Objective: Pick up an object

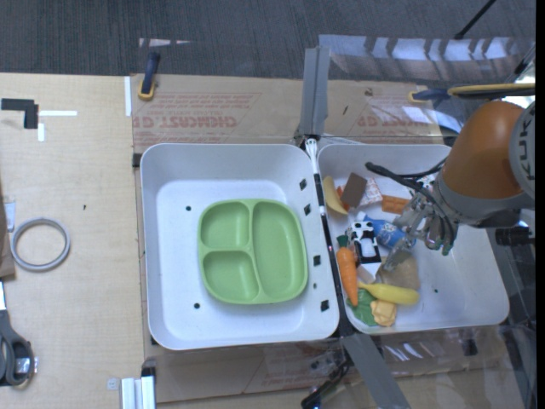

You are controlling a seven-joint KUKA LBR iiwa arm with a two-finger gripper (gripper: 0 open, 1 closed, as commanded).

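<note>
The right bin [464, 301] holds a pile of toy food along its left side: an orange carrot [347, 276], a yellow banana [391, 293], a black-and-white item [366, 239], a blue item [387, 231], a brown block [354, 190] and a small orange piece [393, 203]. My gripper [407, 247] hangs low over this pile, its thin fingers pointing down-left toward a tan object [402, 273] beside the blue item. I see nothing clearly held between them.
The left bin [162, 254] carries a green three-compartment plate [253, 251]. A roll of tape [38, 244] lies on the wooden bench at far left. The arm's orange band [484, 147] looms over the right bin's back right corner.
</note>
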